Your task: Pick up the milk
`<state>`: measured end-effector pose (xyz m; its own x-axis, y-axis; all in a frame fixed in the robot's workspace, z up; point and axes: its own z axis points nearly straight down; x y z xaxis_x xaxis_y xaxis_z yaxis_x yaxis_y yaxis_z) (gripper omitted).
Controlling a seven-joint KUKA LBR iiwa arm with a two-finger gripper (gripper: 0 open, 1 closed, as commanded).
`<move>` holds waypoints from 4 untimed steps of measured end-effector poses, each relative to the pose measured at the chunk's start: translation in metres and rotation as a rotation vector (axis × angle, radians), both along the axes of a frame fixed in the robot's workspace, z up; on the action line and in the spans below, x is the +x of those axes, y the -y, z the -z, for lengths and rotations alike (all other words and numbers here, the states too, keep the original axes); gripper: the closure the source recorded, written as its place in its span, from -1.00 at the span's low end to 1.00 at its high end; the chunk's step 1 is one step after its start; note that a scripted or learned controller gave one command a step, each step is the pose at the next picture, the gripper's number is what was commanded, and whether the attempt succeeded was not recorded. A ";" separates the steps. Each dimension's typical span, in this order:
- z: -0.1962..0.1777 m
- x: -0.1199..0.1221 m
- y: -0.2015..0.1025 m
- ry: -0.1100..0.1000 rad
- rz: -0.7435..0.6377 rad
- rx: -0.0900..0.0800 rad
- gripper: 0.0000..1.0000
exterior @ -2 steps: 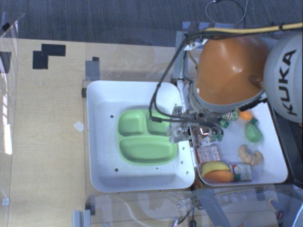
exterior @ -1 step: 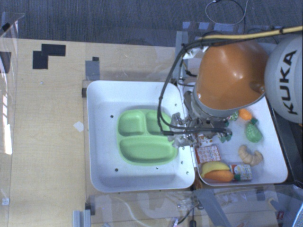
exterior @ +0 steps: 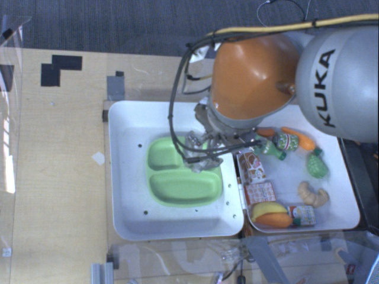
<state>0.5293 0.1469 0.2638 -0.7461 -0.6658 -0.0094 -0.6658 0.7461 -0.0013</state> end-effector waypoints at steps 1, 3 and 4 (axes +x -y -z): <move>-0.014 -0.033 -0.035 0.000 0.000 0.000 1.00; -0.029 -0.032 -0.081 0.000 -0.045 0.000 1.00; -0.031 -0.031 -0.076 0.001 -0.145 0.000 1.00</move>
